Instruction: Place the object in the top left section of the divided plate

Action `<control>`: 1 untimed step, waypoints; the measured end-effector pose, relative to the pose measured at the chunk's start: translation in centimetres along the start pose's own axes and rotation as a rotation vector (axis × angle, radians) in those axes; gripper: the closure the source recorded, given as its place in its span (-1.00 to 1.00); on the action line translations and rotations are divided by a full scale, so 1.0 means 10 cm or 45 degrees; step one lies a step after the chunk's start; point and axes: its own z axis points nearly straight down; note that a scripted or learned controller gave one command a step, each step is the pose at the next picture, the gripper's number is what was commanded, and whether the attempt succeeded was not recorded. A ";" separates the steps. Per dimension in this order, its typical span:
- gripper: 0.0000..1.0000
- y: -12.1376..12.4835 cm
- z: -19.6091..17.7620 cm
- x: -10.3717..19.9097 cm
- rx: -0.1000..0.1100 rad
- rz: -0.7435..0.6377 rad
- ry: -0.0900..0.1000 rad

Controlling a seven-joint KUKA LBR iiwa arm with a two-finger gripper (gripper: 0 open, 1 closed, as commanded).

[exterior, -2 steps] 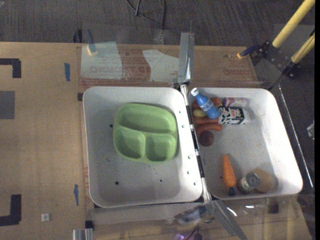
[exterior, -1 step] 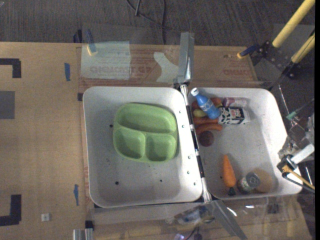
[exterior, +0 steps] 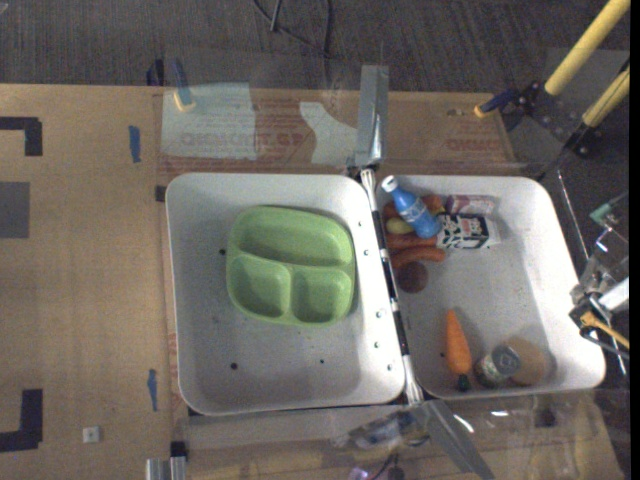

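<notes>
Wooden bench (exterior: 80,298) bears left white bin (exterior: 200,368), right white bin (exterior: 540,298), touching, side by side

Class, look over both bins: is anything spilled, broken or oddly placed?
Nothing looks spilled or broken. The green divided plate sits slightly askew in the left bin. In the right bin, the blue bottle lies on its side.

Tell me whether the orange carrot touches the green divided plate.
Apart. The camera view shows the orange carrot lying in the right white bin, and the green divided plate in the left white bin, bin walls between them.
</notes>
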 end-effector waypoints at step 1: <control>1.00 -0.05 0.98 0.03 0.006 0.199 -0.001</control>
